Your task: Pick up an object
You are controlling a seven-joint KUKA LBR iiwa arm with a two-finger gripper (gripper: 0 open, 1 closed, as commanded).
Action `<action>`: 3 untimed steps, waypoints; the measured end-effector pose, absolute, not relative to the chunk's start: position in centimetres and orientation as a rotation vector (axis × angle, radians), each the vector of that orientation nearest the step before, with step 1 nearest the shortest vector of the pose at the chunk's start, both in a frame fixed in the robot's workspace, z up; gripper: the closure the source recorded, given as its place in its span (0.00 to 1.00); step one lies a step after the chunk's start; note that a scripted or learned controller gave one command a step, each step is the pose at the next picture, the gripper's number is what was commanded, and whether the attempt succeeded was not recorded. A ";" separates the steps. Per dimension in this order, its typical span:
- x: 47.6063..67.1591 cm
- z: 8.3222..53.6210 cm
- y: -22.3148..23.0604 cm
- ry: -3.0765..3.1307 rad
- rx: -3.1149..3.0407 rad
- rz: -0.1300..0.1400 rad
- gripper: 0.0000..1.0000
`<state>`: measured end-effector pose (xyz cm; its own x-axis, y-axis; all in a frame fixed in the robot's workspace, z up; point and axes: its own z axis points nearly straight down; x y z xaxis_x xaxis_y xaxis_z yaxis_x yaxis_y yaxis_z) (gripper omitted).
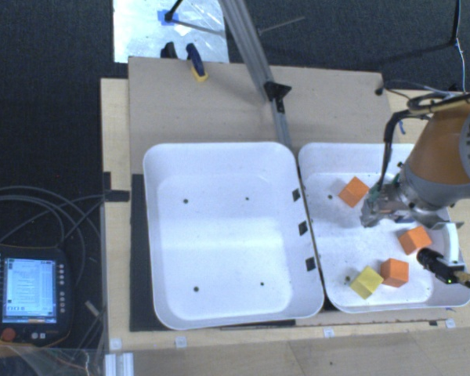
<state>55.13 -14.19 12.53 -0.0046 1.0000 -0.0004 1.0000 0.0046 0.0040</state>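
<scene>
The right bin holds three orange blocks and a yellow one. One orange block lies toward the bin's back, another sits under the wrist's right side, and a third rests near the front beside the yellow block. My gripper hangs low over the bin's middle, just right of and in front of the back orange block. The arm's orange band rises behind it. Nothing shows between the fingers.
The left bin lies beside the right one. A grey pole slants across the bench's back. A teach pendant and cables lie on the floor at the left.
</scene>
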 end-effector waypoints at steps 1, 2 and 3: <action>54.8 17.4 -13.4 2.224 2.213 0.005 1.00; 54.7 22.2 -12.7 2.224 2.211 0.007 1.00; 54.8 21.6 -12.7 2.225 2.215 0.001 1.00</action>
<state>54.79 -12.68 21.56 -0.0048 1.0000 -0.0010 1.0000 0.0048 0.0021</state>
